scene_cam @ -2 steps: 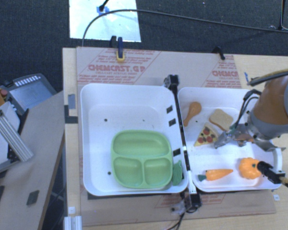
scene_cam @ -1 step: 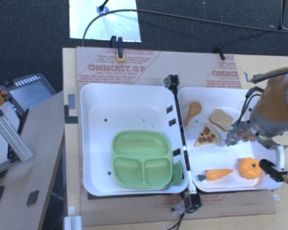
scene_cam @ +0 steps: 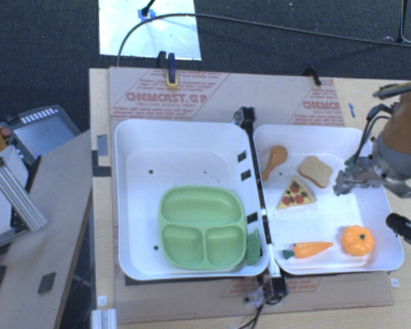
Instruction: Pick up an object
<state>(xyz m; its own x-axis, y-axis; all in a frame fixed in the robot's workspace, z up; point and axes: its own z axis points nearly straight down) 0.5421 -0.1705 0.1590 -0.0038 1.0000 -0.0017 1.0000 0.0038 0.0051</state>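
The right bin holds a toy chicken drumstick, a bread slice, a pizza slice, a carrot and an orange pumpkin. My gripper hangs over the right side of that bin, just right of the bread slice and above the pumpkin. Nothing shows between its fingers. The grey arm with its orange band enters from the right edge.
The left bin carries a green divided plate with a green object at its right corner. A black divider runs between the bins. A clamp sits at the bench's back edge.
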